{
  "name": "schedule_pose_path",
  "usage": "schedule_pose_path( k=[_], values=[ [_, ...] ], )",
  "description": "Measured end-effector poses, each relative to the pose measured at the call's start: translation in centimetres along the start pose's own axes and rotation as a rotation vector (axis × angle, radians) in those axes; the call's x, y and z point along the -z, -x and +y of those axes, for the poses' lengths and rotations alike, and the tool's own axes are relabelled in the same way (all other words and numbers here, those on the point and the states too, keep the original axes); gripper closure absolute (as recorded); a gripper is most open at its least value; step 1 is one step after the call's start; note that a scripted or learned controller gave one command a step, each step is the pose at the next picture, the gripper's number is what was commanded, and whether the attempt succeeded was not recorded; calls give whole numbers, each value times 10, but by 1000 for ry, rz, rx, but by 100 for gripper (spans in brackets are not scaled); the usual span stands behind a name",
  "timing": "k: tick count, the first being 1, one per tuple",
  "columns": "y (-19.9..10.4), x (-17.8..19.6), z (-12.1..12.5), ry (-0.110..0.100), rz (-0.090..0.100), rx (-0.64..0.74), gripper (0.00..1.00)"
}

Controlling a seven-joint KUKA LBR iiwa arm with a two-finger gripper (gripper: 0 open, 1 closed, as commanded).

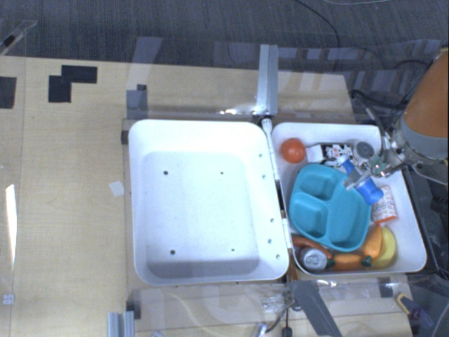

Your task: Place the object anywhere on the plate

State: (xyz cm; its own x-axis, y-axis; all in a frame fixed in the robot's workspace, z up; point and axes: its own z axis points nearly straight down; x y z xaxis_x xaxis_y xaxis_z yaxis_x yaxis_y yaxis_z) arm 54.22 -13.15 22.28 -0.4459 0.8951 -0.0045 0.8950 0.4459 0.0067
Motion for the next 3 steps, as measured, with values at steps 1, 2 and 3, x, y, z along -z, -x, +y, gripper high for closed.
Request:
schedule_pose_path(
  k=[1, 2, 3],
  values=[
    [0, 0, 0, 0, 0, 0, 0],
    [-35, 28, -30, -3, 1, -353, 0],
    [-88, 33, -16, -5, 2, -637, 0]
  ],
)
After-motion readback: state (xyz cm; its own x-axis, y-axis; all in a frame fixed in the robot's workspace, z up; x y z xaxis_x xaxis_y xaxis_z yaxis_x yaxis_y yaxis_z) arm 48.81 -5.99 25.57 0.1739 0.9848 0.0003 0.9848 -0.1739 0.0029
